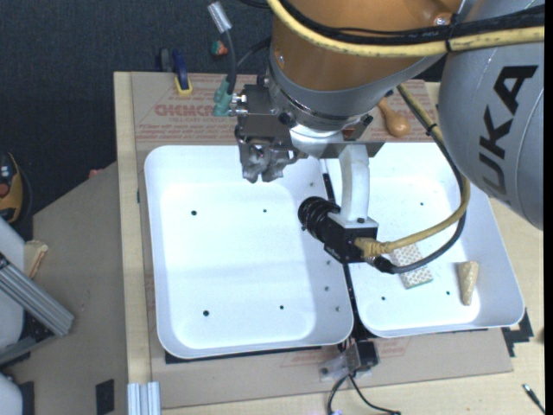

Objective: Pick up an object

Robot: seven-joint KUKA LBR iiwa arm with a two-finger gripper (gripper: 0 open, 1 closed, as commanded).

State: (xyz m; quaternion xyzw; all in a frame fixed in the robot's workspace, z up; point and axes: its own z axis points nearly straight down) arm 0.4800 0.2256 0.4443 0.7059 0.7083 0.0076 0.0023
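My gripper (pixel 262 164) hangs over the far edge of the left bin (pixel 173 258), near the divide between the two bins. I see nothing in it. In the right bin (pixel 497 232) lie two small patterned white tiles (pixel 411 266) side by side and, further right, a beige cone-shaped piece (pixel 467 281). The gripper is well to the left of and behind these objects. The arm's orange band and grey body cover the back of the right bin.
A white bracket (pixel 354 187) and a black fitting (pixel 327 223) with a yellow hose (pixel 432 232) hang from the arm over the ridge between the bins. A brown wooden handle (pixel 394 118) lies behind the right bin. A yellow clamp (pixel 181 78) stands at the bench's back left.
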